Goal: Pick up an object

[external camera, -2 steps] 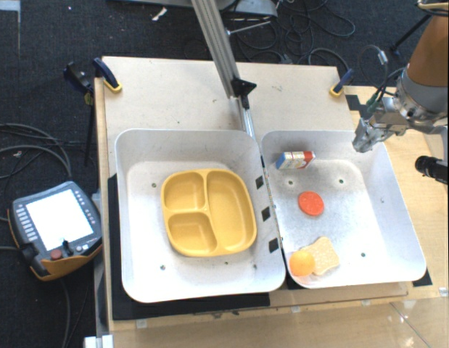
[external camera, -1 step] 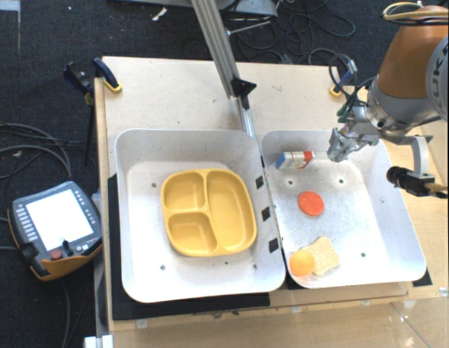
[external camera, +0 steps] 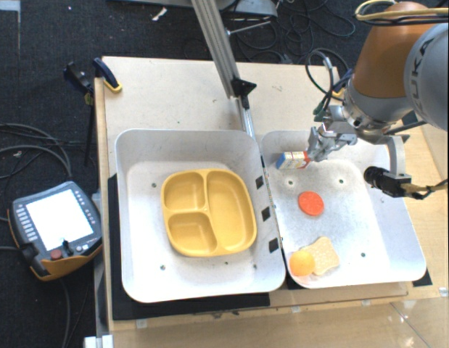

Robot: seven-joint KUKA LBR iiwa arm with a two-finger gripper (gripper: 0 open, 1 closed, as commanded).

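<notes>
Apparently the approach step is in hand: the gripper (external camera: 316, 148) is placed low in the right bin (external camera: 398, 238), just beside a small white carton (external camera: 292, 159) with blue and red print, which lies near the far left corner of that bin. Whether the carton is touched by the fingertips cannot be told, and nothing is seen between them, so no grasp is judged to be made yet. The state of the jaws cannot be told either, because they are seen from above and are too small and dark.

For the next move, it is judged that the gripper must be brought a little to the left, over the carton, and then closed on it before lifting. The bin wall is close behind the carton, so little room is left there.

Other candidates lie in the same bin: a red disc (external camera: 311, 203) near the middle, and an orange ball (external camera: 302, 262) touching a tan slice (external camera: 325, 256) at the near edge. A yellow divided tray (external camera: 208, 212) is lying in the left bin (external camera: 137, 267).

The arm (external camera: 394, 56) is reached in from the right, and its wrist is bent downward and to the left.
</notes>
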